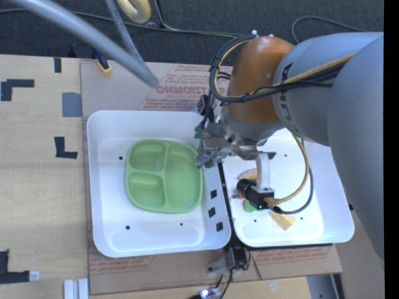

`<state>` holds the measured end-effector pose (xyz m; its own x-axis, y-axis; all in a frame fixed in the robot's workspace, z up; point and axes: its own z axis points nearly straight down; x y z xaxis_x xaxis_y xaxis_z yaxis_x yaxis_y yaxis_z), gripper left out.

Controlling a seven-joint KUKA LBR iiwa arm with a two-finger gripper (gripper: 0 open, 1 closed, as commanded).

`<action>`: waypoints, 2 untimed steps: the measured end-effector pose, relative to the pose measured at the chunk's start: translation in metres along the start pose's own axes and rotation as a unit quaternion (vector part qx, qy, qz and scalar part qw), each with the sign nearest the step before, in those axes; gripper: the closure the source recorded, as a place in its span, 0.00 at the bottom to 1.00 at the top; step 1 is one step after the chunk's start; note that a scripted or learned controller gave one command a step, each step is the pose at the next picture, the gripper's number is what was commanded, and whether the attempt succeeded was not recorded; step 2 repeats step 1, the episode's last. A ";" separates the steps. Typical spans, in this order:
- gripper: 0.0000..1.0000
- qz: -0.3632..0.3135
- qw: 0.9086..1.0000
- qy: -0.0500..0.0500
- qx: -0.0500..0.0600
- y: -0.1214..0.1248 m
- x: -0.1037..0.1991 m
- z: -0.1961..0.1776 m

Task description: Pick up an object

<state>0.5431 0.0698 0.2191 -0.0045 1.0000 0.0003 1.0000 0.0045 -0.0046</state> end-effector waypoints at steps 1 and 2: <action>0.00 0.001 1.000 0.000 -0.001 0.001 -0.002 -0.001; 0.00 0.001 1.000 0.000 -0.001 0.001 -0.002 -0.001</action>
